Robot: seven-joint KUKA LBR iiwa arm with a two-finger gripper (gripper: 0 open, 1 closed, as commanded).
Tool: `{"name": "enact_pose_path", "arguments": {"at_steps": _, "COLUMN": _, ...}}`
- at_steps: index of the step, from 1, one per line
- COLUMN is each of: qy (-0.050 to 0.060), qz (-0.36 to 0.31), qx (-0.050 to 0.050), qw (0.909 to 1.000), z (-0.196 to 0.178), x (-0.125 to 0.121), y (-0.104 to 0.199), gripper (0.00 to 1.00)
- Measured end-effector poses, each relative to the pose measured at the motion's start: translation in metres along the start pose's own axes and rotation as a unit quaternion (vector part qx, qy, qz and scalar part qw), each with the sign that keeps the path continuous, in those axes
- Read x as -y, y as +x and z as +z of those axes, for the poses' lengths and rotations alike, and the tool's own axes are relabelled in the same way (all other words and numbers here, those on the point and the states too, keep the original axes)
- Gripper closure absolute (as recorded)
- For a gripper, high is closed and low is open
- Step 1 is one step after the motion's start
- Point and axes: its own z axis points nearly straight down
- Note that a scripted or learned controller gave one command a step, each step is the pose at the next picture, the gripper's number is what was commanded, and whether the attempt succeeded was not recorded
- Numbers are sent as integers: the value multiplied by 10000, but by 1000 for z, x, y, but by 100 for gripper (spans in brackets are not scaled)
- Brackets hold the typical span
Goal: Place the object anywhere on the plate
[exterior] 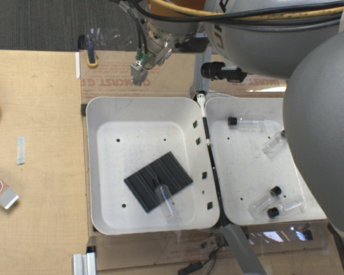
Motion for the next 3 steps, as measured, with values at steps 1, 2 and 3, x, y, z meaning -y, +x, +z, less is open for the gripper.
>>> {"name": "enact_pose_path", "arguments": {"at_steps": 1, "qy": 4, "qz": -1544, "qx": -27, "qw": 9880, "z": -39, "x": 63, "y": 59, "gripper": 100}}
{"name": "enact_pose_path", "arguments": {"at_steps": 2, "qy": 3, "qz": -1800, "qx": -30, "qw": 9837, "z": 160, "x": 23, "y": 44, "gripper": 100}}
{"name": "enact_pose_path", "arguments": {"at_steps": 3, "qy": -19, "qz": -2997, "qx": -15, "qw": 9540, "z": 103, "x": 7, "y": 27, "gripper": 100}}
